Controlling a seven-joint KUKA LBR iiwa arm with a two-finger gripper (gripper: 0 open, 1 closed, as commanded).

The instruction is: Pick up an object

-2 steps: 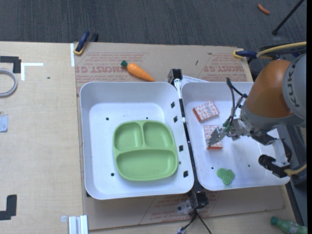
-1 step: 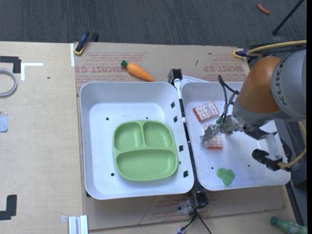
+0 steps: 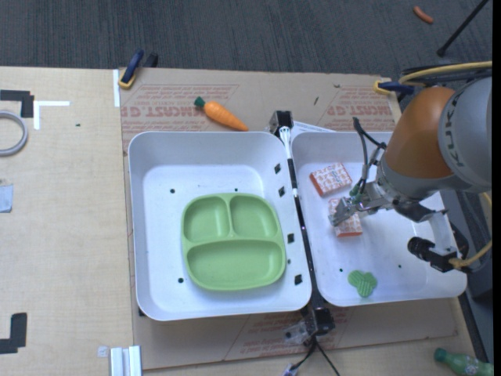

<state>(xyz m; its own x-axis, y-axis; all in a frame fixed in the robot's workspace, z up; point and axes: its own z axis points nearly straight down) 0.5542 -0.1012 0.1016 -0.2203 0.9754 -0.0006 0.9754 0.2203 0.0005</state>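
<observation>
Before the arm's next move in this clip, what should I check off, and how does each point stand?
1. Gripper over the right bin: ok.
2. Gripper at the lower box: ok.
3. Box between the fingers: cannot tell.
4. Upper box apart from the gripper: ok.
5. Green piece away from the gripper: ok.
6. Tray lies flat in the left bin: ok.

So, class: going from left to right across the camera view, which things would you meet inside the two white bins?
Green divided plate → orange patterned box → small patterned block under the pincer → green ridged piece, though the last three overlap somewhat in left-to-right position.
</observation>
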